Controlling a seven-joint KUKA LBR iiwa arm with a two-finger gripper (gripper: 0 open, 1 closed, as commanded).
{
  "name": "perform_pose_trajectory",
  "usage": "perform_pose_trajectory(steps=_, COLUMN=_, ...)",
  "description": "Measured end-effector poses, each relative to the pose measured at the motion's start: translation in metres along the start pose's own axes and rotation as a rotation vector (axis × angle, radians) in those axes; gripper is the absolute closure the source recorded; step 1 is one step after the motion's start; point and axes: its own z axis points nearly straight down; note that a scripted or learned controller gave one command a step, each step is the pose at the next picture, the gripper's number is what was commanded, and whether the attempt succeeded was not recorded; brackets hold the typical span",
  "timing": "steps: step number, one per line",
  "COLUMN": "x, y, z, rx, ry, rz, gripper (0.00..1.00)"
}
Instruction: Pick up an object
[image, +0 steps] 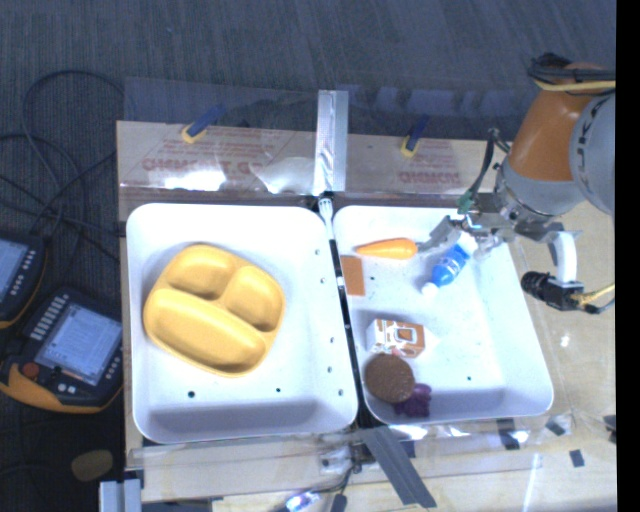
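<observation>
Faintly, mirrored red lettering on cardboard (215, 160)

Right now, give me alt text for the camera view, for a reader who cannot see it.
From the right, a grey and orange robot arm reaches over the right bin, its gripper beside a blue bottle. That bin also holds a carrot, an orange-and-white carton, a brown disc and a purple item. The left bin holds a large yellow lumpy object.
</observation>
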Motion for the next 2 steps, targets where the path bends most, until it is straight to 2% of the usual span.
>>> perform_pose_trajectory(steps=1, x=-0.061, y=0.002, z=-0.055, rx=-0.002, ry=-0.004, rz=-0.178, gripper=0.00)
perform_pose_trajectory(steps=2, x=-0.043, y=0.028, z=0.072, rx=0.000, ry=-0.002, rz=-0.233, gripper=0.00)
